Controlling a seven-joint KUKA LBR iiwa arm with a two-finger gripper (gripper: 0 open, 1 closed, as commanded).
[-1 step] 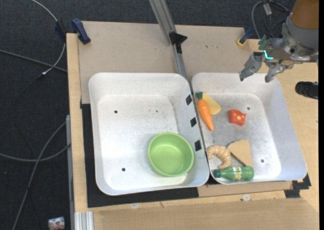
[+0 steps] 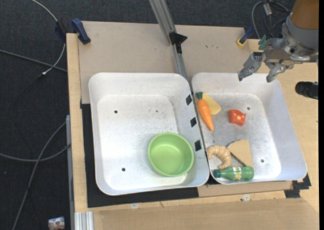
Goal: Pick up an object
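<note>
1. Near edge of right bin [image 2: 283,123]: green bottle [image 2: 234,174] lying flat at near rim, croissant-like piece [image 2: 220,155] + tan wedge [image 2: 242,150] just behind.
2. Mid: red item [image 2: 237,117] alone on bin floor; carrot [image 2: 205,114] w/ yellow piece [image 2: 213,105] by left wall.
3. Left bin [image 2: 131,102]: green bowl [image 2: 170,153], near-right corner.
4. Far: tool [image 2: 261,73] over far rim of right bin, fingers spread, empty.
5. Step: approach, no grasp yet. Next prob: come toward near side, drop onto a target; red item looks least crowded.

Glossy plastic green bowl [image 2: 171,154], speckled white bins [image 2: 136,97]
</note>
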